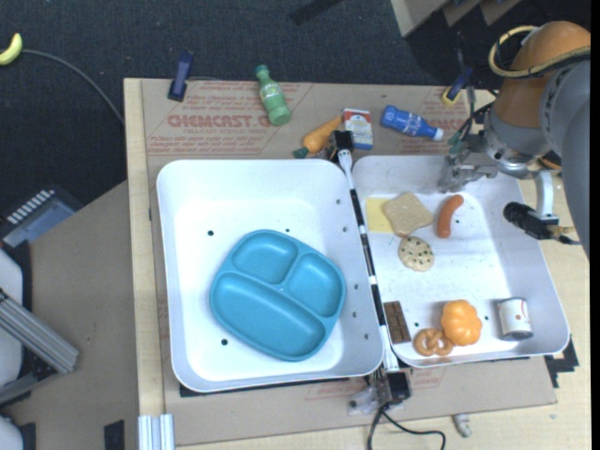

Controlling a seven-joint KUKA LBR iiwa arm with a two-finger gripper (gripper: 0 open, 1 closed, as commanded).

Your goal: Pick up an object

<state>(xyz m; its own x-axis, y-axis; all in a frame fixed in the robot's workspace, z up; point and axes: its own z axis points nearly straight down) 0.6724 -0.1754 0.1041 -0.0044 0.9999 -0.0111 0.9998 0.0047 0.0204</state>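
Sausage [450, 216] is lying in the right bin [530, 279], up near the far wall, tilted a bit off upright, and it's sitting just below the gripper [461, 169]. The gripper is hanging over the bin's top edge, coming in from the arm [539, 92] on the right, and its tip is just beside the sausage's upper end. Honestly I can't make out how the gripper is set from this angle, it's a dark blurry clump, and nothing is visibly held in it.

Just left of the sausage a slice of toast [408, 212] is lying partly over a yellow cheese slice [377, 216]. Below those a chocolate chip cookie [416, 253] is sitting on its own. Down at the near end of the same bin an orange pepper-looking thing [460, 320] is touching a pretzel [430, 342], and a small silver can [514, 318] is lying just to the right of them, well apart from the gripper.

The left bin [187, 214] is holding a blue divided plate [277, 293], resting at a slant in the middle.

Outside the bins, on the cardboard at the far side, a green bottle [273, 96], a blue bottle [410, 123], a small carton [357, 127] and an orange carrot-like piece [322, 136] are lying scattered.
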